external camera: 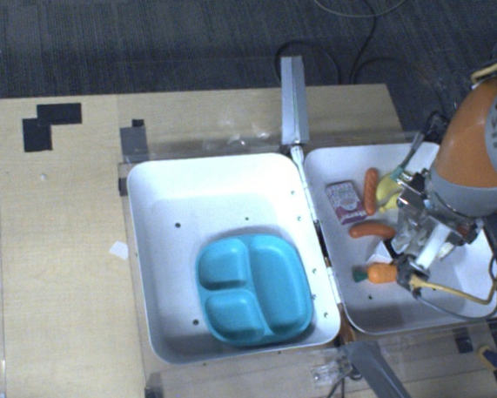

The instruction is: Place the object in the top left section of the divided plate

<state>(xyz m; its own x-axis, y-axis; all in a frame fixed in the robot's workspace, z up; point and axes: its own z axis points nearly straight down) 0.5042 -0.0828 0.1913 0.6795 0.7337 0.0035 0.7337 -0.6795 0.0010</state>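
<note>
Two white bins sit side by side on the bench. Left bin (157, 246): a blue divided plate (255, 287) lies toward its front edge. Right bin (356, 315): a carrot (374, 272) lies near the front left, a hot dog (372, 229) behind it, a second sausage (370, 189) and a small packet (343, 200) toward the back edge, and a yellow item (389, 191) beside them. The gripper (405, 266) hangs just right of the carrot; whether it grips anything cannot be told.
</note>
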